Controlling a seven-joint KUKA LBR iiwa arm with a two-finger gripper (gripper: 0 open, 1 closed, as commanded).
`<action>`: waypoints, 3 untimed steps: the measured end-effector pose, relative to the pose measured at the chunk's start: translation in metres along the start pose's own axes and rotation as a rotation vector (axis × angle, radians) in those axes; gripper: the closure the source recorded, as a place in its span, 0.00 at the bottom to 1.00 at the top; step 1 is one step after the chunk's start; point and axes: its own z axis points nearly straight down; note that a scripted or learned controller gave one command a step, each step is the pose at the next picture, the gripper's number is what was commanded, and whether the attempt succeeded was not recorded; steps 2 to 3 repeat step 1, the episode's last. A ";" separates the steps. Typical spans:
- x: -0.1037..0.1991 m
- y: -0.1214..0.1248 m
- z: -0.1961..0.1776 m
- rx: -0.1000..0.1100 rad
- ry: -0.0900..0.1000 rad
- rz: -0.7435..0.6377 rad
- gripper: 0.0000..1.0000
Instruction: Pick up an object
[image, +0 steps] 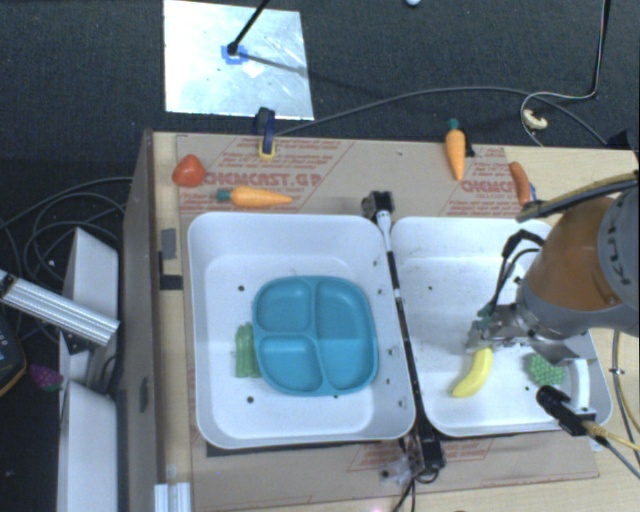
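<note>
While the pincer (487, 338) meets its upper end, grip seemingly unclear, the banana (472, 373) slants lower-left to upper-right.

Even, moderately bright light from above; soft overall focus.

The two white bins (300, 240) read bright without blowing out, and shadows under the blue plate (315, 335) and the banana (473, 373) are faint and short. A metal sheet (240, 60) at the top throws patchy glare (the strongest shine here). The dark floor (80, 90) stays dim. Fine detail is grainy, and the arm (585, 265) looks slightly blurred.
</note>
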 end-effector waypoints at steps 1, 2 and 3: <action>0.073 0.063 -0.090 -0.002 0.000 -0.002 1.00; 0.073 0.063 -0.090 -0.002 0.000 -0.002 1.00; 0.073 0.063 -0.090 -0.002 0.000 -0.002 1.00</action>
